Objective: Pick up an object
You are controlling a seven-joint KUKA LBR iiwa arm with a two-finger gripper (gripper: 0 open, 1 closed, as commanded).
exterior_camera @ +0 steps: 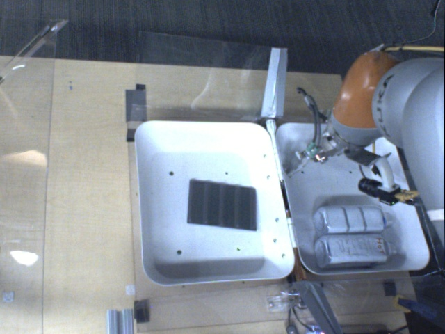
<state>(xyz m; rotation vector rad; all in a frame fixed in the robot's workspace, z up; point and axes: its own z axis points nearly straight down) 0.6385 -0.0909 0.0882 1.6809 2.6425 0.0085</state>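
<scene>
Gripper [309,153] hovers above silver packs [350,234], lying lengthwise left-right.

No legible text, brand, number or sign found. Faint printed marks noted on the lower of two silver packs [351,249] in the right bin [417,256], too blurred to read. Nothing printed on the dark ribbed pad [222,204] left of those packs.

Two packs [350,234] lie in the right bin [306,193].
</scene>
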